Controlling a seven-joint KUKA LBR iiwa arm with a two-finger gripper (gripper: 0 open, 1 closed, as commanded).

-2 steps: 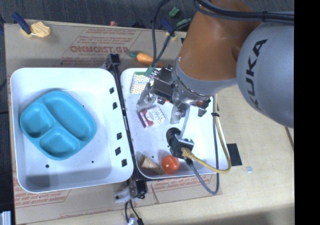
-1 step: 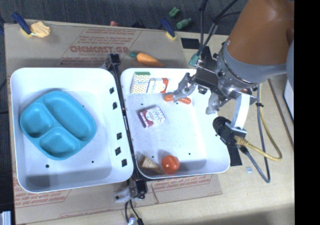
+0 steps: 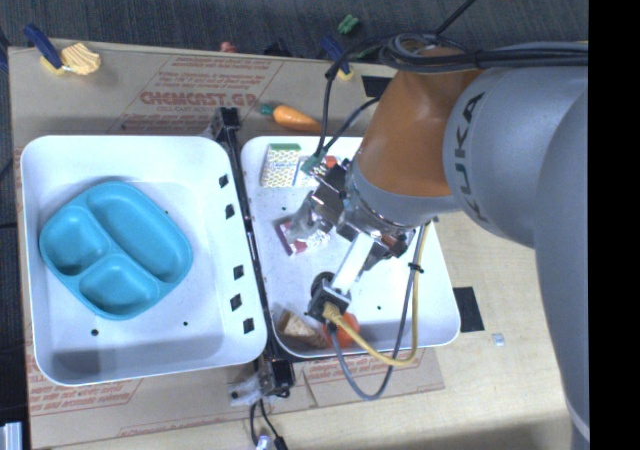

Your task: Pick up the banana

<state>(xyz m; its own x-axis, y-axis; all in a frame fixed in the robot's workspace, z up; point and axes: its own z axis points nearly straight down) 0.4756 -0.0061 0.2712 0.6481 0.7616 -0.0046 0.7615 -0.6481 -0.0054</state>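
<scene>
My gripper point(image 3: 316, 206) hangs low over the middle of the right bin point(image 3: 440, 310), with the grey arm and its orange band covering most of that bin. Just left of the gripper, at its tip, lies a pink and maroon packet point(image 3: 296, 234). A green and white packet point(image 3: 281, 166) rests in the bin's far left corner. At the near edge sit a brown lump point(image 3: 299, 328) and, beside it, a small orange piece point(image 3: 345, 331). Whatever lies under the arm is hidden.
The left bin point(image 3: 205, 333) holds a blue divided plate point(image 3: 114, 246). An orange carrot point(image 3: 295, 118) lies on the cardboard behind the right bin. A yellow piece point(image 3: 80, 60) with a blue clip sits at the far left corner of the bench.
</scene>
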